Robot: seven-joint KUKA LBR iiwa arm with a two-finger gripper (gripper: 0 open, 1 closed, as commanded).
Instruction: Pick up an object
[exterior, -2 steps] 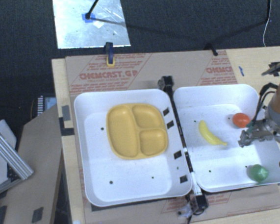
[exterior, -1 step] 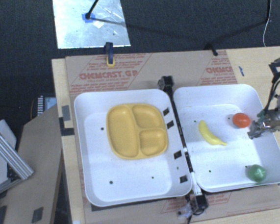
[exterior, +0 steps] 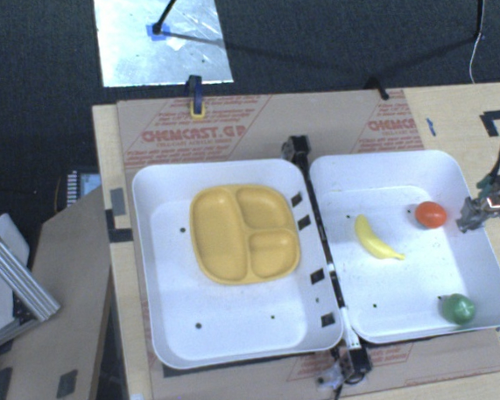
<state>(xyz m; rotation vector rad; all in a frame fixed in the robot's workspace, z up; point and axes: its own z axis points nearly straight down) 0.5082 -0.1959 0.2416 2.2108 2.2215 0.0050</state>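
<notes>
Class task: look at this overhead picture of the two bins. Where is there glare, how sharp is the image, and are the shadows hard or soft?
Camera view: glare whitens the crinkled silver foil sheet on the dark floor; the shallow white plastic bins look bright but keep their edges; the image is slightly soft overall, the small yellow banana included; shadows are faint and soft.

Divided plate (exterior: 243,233) in left bin (exterior: 171,334), banana (exterior: 377,239) mid right bin (exterior: 388,174), tomato (exterior: 430,214) to its right, apple (exterior: 458,308) at near right corner, gripper (exterior: 480,212) over right rim.
</notes>
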